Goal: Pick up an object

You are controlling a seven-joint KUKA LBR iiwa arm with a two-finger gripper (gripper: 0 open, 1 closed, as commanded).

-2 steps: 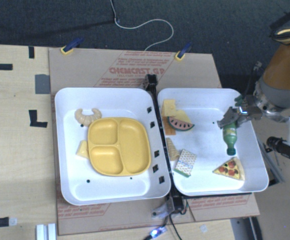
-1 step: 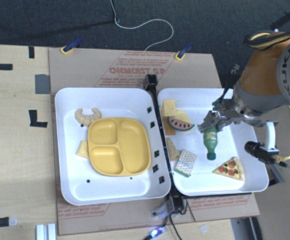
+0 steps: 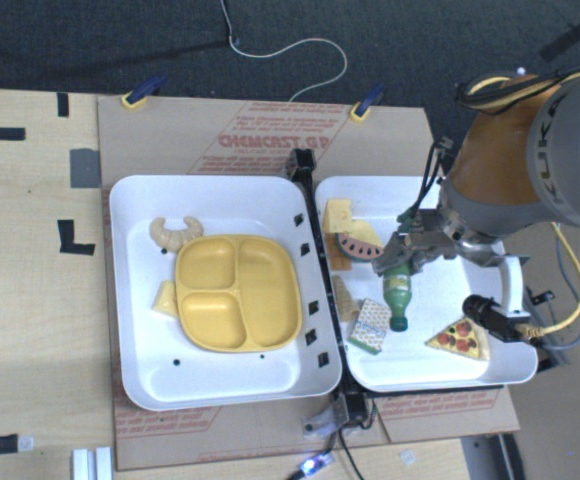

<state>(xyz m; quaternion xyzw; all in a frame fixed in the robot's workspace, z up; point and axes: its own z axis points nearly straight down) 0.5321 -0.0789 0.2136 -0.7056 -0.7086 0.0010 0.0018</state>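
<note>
Green bottle (image 3: 397, 299) lies in my right bin (image 3: 510, 368), and from the overhead camera my gripper (image 3: 402, 258) sits right over its top end. I can't tell its grip. Pizza slice (image 3: 459, 339) lies clear, leaving room, I judge.

Red print on the cardboard sheet (image 3: 270, 140) seems upside-down, not clearly legible.
</note>
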